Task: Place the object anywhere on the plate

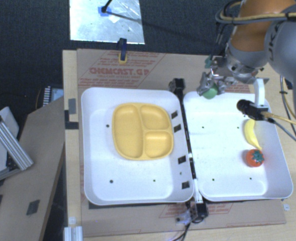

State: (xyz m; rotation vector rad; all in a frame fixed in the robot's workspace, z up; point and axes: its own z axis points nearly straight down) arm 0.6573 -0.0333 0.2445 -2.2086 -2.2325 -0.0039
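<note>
A yellow plate [132, 134] with three compartments lies in the left white bin [102, 179]. My gripper [211, 88] hangs over the far left corner of the right bin [220, 154], above the bin floor. A small green object [210, 92] shows between its metal fingers, so it is shut on that. The gripper is to the right of the plate, across the divider between the bins.
A yellow banana [251, 133] and a red tomato-like fruit with a green top [254, 157] lie near the right bin's right wall. The grey arm with its orange band [261, 14] reaches in from the upper right. Black clips line the divider [184, 134].
</note>
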